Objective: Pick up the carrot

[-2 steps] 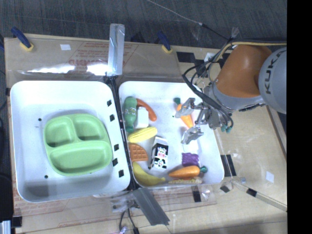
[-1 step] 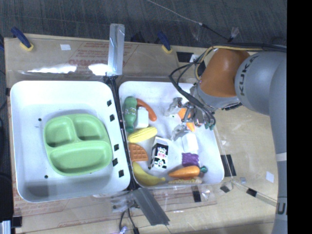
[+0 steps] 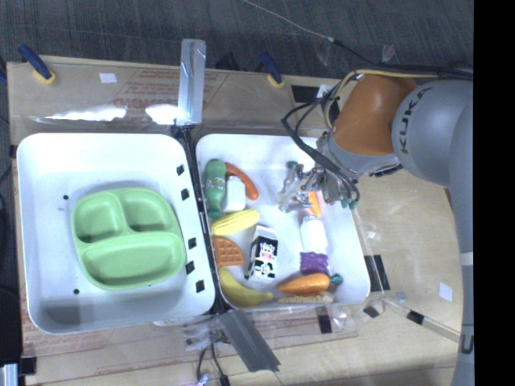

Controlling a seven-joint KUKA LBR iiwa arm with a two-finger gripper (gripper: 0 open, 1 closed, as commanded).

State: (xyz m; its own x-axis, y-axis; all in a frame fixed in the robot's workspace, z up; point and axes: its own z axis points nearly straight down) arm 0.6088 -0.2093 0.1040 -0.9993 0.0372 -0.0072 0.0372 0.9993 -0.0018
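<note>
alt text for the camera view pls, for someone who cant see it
A grey robot arm's gripper hangs over the right bin of toy food, with the carrot lying near the bin's front edge beside a banana. The left bin holds a green divided plate.

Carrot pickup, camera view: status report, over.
Pincer hovering over right bin, upper middle, nothing seen between its fingers. Carrot lying at bin's lower edge, apart from pincer. Purple item touching carrot, white bottle between.
</note>
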